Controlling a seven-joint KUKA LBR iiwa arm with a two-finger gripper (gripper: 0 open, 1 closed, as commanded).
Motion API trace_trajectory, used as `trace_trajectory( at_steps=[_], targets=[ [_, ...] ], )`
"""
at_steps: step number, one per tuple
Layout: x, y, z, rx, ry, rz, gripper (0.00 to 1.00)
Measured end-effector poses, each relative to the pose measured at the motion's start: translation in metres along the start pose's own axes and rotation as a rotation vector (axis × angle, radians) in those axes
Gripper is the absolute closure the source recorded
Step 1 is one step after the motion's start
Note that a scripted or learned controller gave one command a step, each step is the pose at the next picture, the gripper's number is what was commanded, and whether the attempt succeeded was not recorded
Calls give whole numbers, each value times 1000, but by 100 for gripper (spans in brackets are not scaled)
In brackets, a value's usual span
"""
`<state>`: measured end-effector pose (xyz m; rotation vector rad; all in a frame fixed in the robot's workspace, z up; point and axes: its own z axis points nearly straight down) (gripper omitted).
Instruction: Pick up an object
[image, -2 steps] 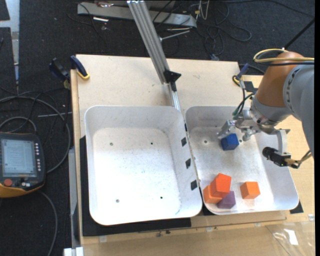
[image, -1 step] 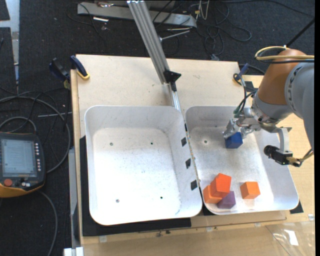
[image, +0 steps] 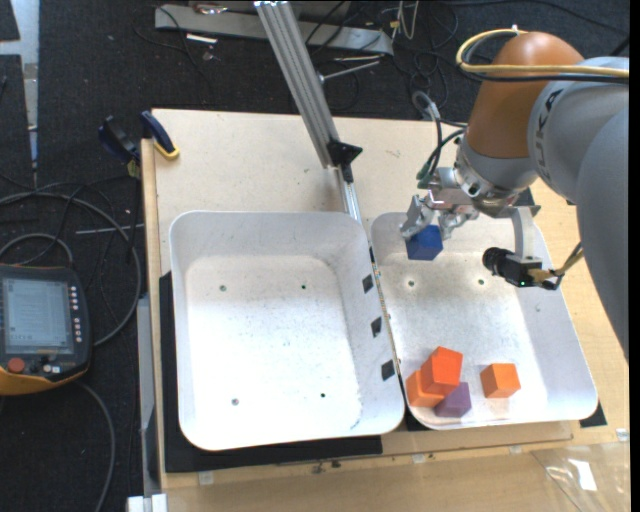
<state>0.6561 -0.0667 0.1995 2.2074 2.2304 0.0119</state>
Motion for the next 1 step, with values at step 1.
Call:
trace_trajectory(
  at_steps=[1],
  targets=[
    [91, 8, 5, 7, 0, 1, 100]
  ],
)
